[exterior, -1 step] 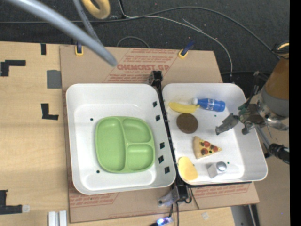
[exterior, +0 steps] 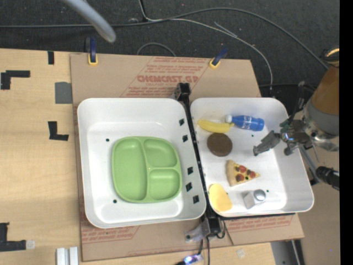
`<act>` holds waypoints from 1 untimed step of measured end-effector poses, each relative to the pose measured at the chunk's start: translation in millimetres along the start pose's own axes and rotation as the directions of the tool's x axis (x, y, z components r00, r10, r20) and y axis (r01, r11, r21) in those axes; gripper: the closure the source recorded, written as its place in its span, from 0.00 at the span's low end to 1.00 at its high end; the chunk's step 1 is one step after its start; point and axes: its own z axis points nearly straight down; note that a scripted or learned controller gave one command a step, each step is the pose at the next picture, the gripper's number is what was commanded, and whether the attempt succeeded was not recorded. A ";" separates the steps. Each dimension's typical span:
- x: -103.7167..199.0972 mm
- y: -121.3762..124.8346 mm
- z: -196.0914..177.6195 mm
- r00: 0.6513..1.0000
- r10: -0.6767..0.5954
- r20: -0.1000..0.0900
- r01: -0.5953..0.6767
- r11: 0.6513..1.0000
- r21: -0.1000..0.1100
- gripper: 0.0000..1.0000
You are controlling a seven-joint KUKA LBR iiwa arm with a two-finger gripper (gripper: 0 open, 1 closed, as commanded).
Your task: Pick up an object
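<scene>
On the table (exterior: 33, 164), a sheet of cardboard (exterior: 165, 76) lies under two shallow white bins, seemingly as a liner. The left bin (exterior: 94, 120) holds only a green divided plate (exterior: 146, 168), lying flat in its middle, well apart from anything graspable for this task. The right bin (exterior: 295, 197) carries the candidates, loosely scattered, probably so each can be grasped separately: a banana (exterior: 214, 126) near the dividing wall, a blue bottle (exterior: 246, 122) lying on its side just beside it, a brown round disc (exterior: 219, 144) below them, a pizza slice (exterior: 240, 173), a yellow rounded piece (exterior: 220, 197) at the near edge, and a small grey block (exterior: 254, 197) beside it. The end effector (exterior: 276, 143) hangs over the right side of this bin, its fingers spread apart with nothing between them, touching no object; the bottle and pizza slice look nearest to it.
</scene>
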 end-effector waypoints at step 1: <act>4.2 3.6 65.9 1.000 0.000 -0.002 0.000 1.000 0.005 0.00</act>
